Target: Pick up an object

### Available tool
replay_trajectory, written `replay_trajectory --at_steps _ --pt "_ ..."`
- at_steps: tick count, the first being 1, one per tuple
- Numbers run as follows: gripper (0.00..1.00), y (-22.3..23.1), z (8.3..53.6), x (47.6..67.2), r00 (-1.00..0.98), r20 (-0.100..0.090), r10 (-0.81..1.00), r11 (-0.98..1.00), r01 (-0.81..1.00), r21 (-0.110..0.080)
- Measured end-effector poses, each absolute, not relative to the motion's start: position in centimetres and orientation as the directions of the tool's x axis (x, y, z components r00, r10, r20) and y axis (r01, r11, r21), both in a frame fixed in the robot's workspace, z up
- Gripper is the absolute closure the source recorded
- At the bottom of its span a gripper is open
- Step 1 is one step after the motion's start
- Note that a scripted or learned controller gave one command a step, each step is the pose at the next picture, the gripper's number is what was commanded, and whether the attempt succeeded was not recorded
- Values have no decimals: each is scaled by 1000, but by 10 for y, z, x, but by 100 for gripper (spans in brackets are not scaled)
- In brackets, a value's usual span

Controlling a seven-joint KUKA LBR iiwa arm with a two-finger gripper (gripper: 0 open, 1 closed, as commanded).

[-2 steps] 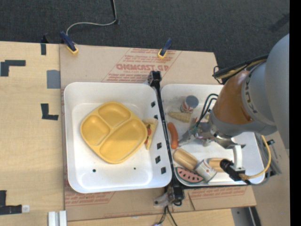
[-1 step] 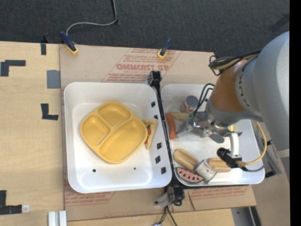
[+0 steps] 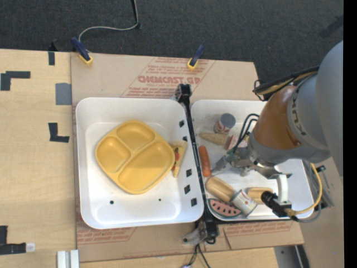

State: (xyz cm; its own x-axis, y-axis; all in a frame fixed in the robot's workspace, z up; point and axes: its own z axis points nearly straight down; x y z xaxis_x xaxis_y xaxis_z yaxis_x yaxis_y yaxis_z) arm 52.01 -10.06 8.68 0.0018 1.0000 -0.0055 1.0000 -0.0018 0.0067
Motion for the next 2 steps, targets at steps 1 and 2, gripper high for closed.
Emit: replay_trajectory --at_steps 1,2 --pt "0 -99 87 518 4 -9 1000 -4 1000 11" --pt "0 -98 87 487 4 -9 1000 -4 1000 10"
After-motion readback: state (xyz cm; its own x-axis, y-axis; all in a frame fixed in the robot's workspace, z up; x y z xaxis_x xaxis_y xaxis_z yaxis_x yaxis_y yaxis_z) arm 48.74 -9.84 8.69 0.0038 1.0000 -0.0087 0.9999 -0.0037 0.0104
